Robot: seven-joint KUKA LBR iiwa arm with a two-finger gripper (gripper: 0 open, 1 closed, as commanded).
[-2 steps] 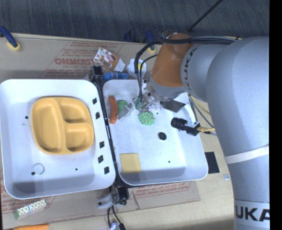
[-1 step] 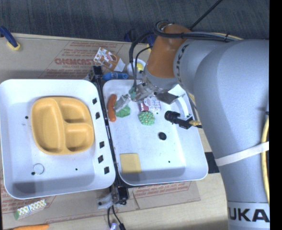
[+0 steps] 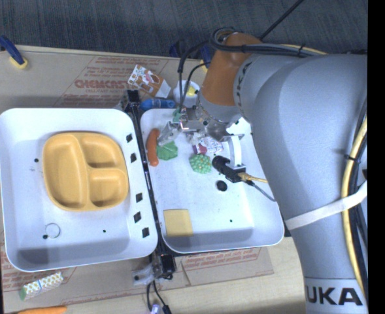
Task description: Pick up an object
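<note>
Camera view: the metal tool (image 3: 191, 124) hangs low over the right bin's (image 3: 208, 237) far end; whether it is clenched I cannot tell. Beneath lie a slim orange sausage shape (image 3: 153, 147), a green leafy piece (image 3: 168, 151) and a knobbly green ball (image 3: 200, 163). A flat yellow square (image 3: 178, 222) sits nearer. A moulded yellow tray (image 3: 85, 170) rests in the left bin (image 3: 22, 241).
</note>
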